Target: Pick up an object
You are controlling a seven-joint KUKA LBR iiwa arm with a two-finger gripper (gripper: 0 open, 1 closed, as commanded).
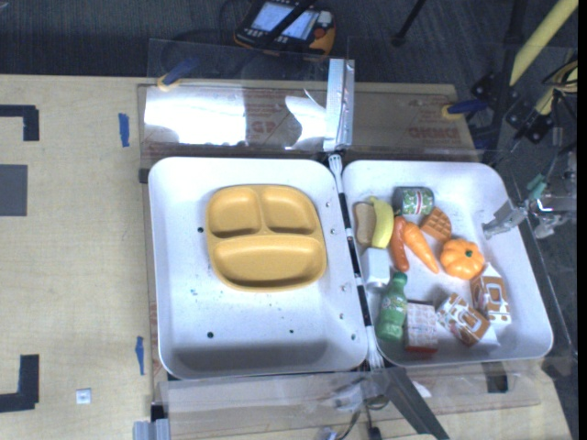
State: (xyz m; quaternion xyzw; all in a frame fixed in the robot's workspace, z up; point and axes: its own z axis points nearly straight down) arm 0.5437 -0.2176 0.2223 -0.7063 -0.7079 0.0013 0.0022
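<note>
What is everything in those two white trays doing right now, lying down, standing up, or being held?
yellow divided plate: lying flat in the left bin, right way up
banana: lying in the right bin
carrot: lying flat, slantwise
orange pumpkin: resting beside the carrot
green bottle: lying on its side
green can: tipped over near the back wall
hand: at the right bin's right edge, nothing seen in it
</note>
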